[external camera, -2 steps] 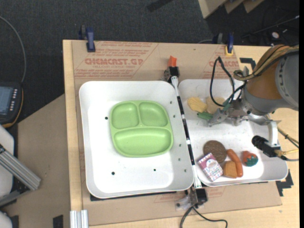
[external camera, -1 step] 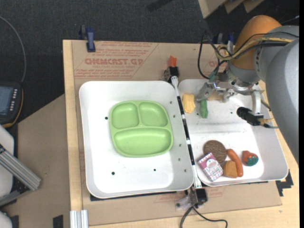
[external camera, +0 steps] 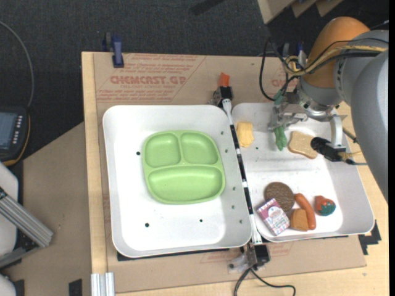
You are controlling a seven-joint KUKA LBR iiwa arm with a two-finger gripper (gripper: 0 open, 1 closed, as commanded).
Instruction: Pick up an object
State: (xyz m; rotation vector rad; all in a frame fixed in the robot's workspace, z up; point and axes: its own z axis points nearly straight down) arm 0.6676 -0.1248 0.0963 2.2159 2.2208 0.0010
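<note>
Tool [external camera: 285,117] hung low over far-left part of right bin [external camera: 352,193], near its far rim. Clenched or released: could not tell, too small and cluttered with cables.
Green pickle-like piece [external camera: 281,138] lay directly under tool, touching or just below it; grasped or not, unclear. Long axis ran roughly far-to-near, slightly tilted.
Toast slice [external camera: 302,144] sat just right of green piece, toward arm side.
Yellow piece [external camera: 245,134] lay left of tool, against bin's left wall, near divider between bins.
Judged likely target: green piece, since straight below tool; straight descent enough, no sideways shift.
Remaining items clustered at near edge of right bin: brown cookie [external camera: 280,193], pink packet [external camera: 273,217], orange sausage [external camera: 305,207], red-green piece [external camera: 325,206]. Well apart from tool.
Left bin [external camera: 123,165] carried green divided plate [external camera: 183,166].
</note>
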